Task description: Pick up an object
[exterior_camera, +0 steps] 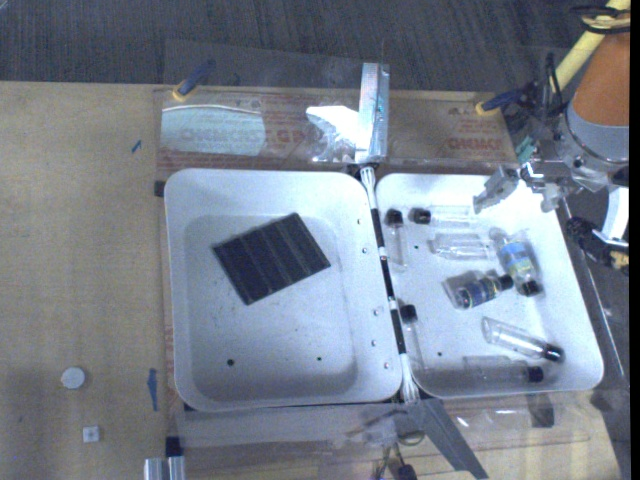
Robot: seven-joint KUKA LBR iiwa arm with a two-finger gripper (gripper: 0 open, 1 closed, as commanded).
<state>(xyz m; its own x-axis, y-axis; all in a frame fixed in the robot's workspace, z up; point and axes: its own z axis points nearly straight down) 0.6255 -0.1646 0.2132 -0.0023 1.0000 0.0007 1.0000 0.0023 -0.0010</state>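
1. The grey two-finger gripper (520, 186) hangs over the far right corner of the shallow white right-hand bin (585, 363), below the arm's orange band (603, 88). Its two fingers are spread apart, and nothing sits between them.
2. One grey fingertip (490, 190) points out to the left over the bin's far wall; the other finger (549, 196) sits closer to the wrist.
3. The right-hand bin holds a scatter of small clear bottles and vials with black caps.
4. A small bottle with a blue label (517, 259) lies near the bin's middle right, well below the gripper and apart from it.
5. Just beside it, to the lower left, lies a dark blue-banded vial (476, 290), on its side.
6. A clear tube with a black cap (520, 340) lies tilted nearer the front right of the bin.
7. A clear vial (452, 240) lies in the far half of the bin, with two small black caps (407, 215) near the far left corner.
8. The shallow white left-hand bin (190, 298) holds a flat dark ribbed rectangular pad (271, 258), lying turned at a slant on the bin floor.
9. Behind both bins stand clear plastic sheets (330, 118) against a brown cardboard backing (450, 133).
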